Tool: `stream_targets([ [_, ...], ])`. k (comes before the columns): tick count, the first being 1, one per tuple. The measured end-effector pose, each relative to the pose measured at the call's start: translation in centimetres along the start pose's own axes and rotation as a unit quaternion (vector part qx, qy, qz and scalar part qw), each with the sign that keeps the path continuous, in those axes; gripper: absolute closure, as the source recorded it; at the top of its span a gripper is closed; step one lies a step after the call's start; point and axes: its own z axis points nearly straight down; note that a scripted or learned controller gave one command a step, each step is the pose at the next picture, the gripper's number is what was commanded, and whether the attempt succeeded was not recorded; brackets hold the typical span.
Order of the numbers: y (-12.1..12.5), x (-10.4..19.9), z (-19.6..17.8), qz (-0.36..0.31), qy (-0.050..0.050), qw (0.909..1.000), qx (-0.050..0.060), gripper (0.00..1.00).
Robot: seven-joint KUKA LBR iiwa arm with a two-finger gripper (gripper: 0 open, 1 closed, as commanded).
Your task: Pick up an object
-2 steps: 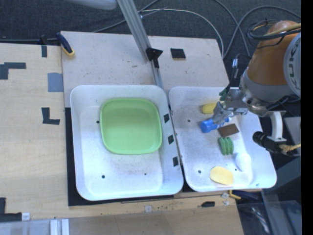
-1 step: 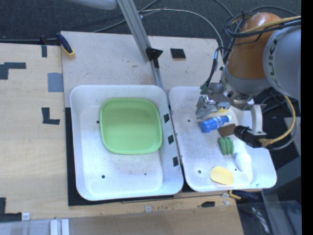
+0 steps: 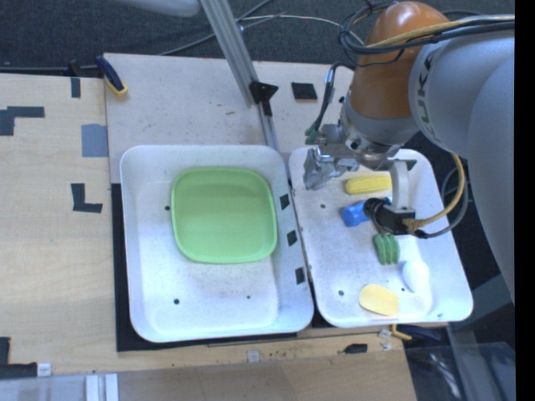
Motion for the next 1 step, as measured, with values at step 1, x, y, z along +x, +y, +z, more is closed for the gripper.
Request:
stream_targets([
  [1, 1.50, 4.32, -0.17, 0.001, 0.000, 1.0000, 0.000, 1.00],
])
